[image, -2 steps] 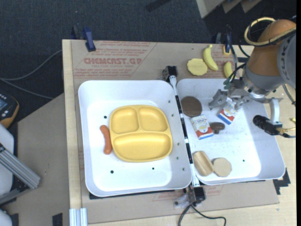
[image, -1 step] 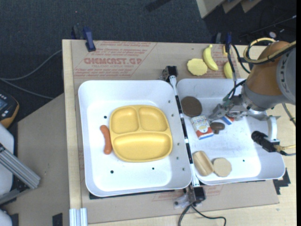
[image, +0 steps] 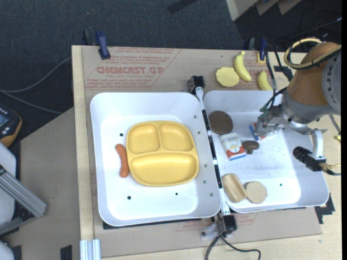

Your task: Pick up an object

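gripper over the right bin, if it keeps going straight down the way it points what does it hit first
Probably the bare floor of the right bin, beside the small brown piece. The gripper points down there, though depth is hard to judge from this slant.

Arm (image: 320,85), right of frame: grey rounded casing, broad orange band above the wrist, black cables looping along its upper side, small metal gripper (image: 264,124) with blue detail

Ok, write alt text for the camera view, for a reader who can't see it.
A grey and orange robot arm reaches from the right, its gripper low over the right bin, which holds a small carton, a brown disc and bread pieces. The left bin holds a yellow divided plate with a sausage beside it.
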You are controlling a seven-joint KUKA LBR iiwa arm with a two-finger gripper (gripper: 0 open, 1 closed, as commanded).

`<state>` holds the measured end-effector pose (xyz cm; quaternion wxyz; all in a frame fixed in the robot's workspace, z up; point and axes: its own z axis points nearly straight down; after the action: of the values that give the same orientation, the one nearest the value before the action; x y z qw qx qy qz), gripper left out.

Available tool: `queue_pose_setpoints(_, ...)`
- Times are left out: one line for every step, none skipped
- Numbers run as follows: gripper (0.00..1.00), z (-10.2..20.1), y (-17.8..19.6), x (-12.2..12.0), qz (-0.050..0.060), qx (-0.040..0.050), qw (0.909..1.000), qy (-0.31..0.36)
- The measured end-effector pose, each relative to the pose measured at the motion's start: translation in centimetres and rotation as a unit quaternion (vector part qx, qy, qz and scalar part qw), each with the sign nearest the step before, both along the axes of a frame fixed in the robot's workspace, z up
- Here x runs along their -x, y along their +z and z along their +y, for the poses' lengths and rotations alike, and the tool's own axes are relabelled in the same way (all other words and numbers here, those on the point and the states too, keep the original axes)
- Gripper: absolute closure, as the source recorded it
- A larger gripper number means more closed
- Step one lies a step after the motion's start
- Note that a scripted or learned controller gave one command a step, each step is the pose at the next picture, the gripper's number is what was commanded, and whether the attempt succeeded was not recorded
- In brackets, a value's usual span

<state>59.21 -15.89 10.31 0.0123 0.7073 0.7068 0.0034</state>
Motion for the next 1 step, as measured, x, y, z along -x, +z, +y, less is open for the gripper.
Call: queue_pose_setpoints(0.0, 0.05, -0.15, 0.08, 0.001, -0.0007, 1.0, 0.0)
